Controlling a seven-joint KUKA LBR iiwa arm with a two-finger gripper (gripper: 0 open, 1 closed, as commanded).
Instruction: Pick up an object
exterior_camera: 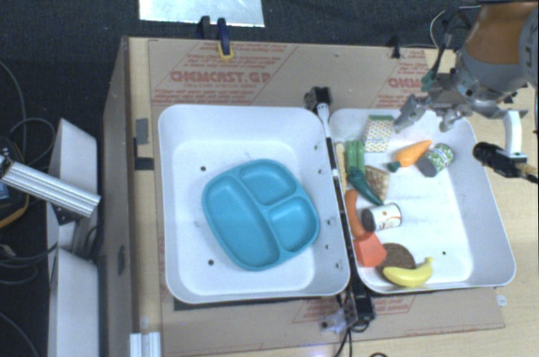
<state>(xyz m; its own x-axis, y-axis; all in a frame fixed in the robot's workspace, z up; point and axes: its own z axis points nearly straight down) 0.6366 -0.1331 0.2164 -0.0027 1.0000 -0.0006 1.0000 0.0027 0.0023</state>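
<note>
Banana [409,273] at the right bin's [487,216] near edge.
Left bin [185,170] holds a blue tray [259,214]; jaws [428,115] spread open, empty, above the right bin.

The robot arm [505,27] carries a rounded orange band over a grey wrist housing. Thin dark cables loop around its upper part. Below the housing sits a pale metallic two-finger gripper [429,116], its fingers light grey. A white bracket and a black cylindrical fitting project just beside the wrist.
</note>
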